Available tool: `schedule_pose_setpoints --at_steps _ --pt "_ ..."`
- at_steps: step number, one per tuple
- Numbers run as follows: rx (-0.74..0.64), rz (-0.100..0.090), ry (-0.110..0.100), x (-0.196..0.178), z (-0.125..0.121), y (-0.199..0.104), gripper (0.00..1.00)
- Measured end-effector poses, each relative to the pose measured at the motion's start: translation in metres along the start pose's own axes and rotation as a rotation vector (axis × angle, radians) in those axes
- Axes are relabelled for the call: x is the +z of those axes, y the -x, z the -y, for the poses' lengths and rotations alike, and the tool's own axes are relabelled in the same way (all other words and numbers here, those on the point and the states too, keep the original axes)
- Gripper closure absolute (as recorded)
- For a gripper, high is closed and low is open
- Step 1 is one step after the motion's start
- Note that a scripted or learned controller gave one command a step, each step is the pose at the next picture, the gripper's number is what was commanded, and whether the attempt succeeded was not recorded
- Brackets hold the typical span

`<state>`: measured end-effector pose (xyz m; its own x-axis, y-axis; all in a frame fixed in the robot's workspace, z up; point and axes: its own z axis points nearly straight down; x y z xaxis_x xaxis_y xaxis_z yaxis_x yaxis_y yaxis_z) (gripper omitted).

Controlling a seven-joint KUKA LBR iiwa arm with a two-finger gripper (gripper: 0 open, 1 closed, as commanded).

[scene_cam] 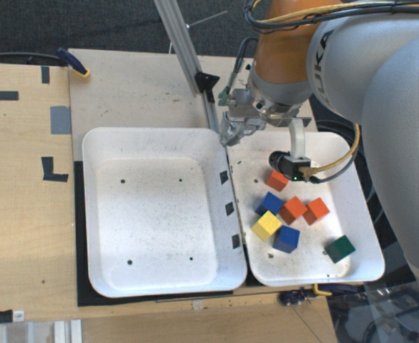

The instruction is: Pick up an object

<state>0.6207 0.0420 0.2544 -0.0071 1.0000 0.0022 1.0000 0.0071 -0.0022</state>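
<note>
Claw (232, 131) above right bin (304, 264) rim corner — grip state unreadable; orange cube (277, 181) nearby — small, tilted.

The bench (23, 220) bears left bin (152, 213) and right bin (306, 266).

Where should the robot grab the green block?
From straight above, pinching two opposite flat sides of the green block. It is a cube sitting alone in the right bin, with bare floor around it, so probably nothing gets in the way. It sits turned, so the gripper should likely twist to match.
</note>
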Motion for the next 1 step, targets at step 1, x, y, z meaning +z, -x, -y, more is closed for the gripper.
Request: schedule_pose_setpoints --at_steps 1 --pt "0.001 0.001 -0.002 0.0224 0.0161 -0.0531 1.0"
